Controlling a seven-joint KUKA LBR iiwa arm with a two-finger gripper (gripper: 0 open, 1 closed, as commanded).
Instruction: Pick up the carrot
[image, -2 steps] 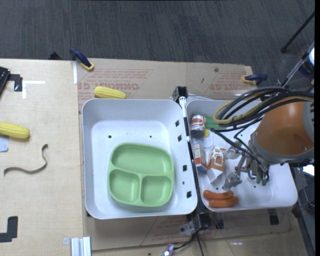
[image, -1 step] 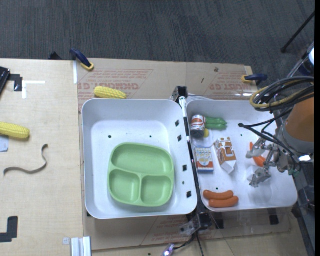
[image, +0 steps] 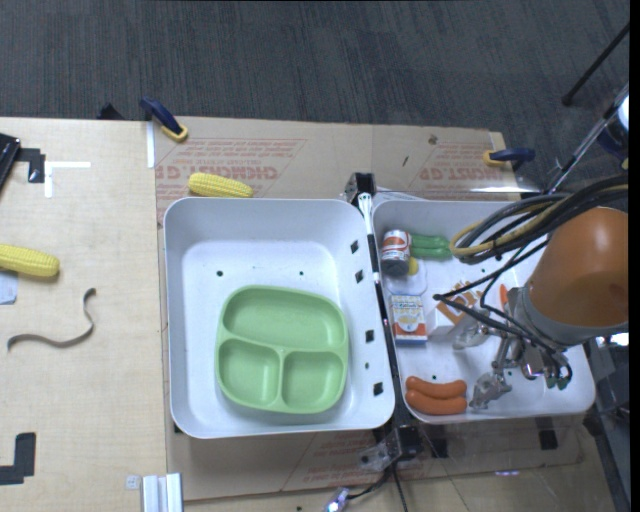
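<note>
Crowding the right bin's (image: 575, 405) near edge, end effector (image: 490, 390) beside hot dog (image: 437, 395); grip state unclear.

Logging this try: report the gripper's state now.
Gripper: cannot be told; low in the right bin, beside the hot dog.

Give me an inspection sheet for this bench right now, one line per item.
Surface: two white bins side by side on cardboard.
Job's things: carrot, right bin, partly hidden by the arm.
Clutter: green divided plate in left bin; can, small carton, hot dog, green item in right bin.
Grippers: gripper low over right bin.
Cables: bundle along the arm.
Surroundings: two corn cobs, blue clamps.
</note>
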